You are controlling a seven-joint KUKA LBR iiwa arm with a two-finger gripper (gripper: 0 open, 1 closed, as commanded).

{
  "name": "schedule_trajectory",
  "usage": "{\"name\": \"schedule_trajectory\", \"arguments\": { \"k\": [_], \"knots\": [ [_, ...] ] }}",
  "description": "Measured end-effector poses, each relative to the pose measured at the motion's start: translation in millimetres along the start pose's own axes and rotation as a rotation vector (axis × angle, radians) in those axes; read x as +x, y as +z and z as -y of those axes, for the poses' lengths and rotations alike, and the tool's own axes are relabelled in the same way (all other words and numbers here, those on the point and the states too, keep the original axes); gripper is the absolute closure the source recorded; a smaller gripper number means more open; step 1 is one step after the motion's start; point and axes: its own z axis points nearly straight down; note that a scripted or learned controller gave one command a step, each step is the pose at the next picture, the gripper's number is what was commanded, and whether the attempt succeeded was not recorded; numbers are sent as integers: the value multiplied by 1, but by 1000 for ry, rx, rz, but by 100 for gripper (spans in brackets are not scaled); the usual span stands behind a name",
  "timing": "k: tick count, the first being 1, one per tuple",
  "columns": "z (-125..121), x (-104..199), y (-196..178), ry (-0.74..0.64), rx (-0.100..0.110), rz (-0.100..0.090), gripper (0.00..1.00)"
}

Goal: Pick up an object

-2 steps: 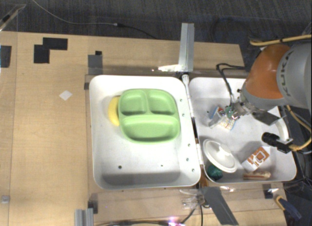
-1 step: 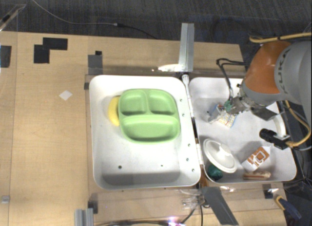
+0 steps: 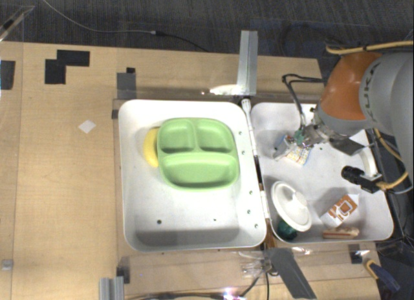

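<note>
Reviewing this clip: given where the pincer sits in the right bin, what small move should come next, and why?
Probably a short straight descent. The pincer hangs in the right bin directly over a small patterned packet, with the white lid and orange box well apart, so nothing crowds that approach.

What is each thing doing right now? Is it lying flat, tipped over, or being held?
green divided tray: lying flat in the left bin, right side up.
yellow object: partly tucked under the tray's left edge.
white lid: resting on a dark green cup, right bin.
orange-and-white packet: lying flat.
end effector: low over a small clear wrapper.
</note>
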Motion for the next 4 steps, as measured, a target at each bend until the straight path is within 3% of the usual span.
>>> {"name": "schedule_trajectory", "arguments": {
  "k": [1, 2, 3, 4],
  "knots": [
    [-20, -5, 1, -20, 0, -2, 0],
    [-33, -5, 1, 49, 1, -2, 0],
    [13, 7, -1, -16, -6, 1, 0],
    [10, 3, -15, -15, -15, 10, 100]
  ]
}}
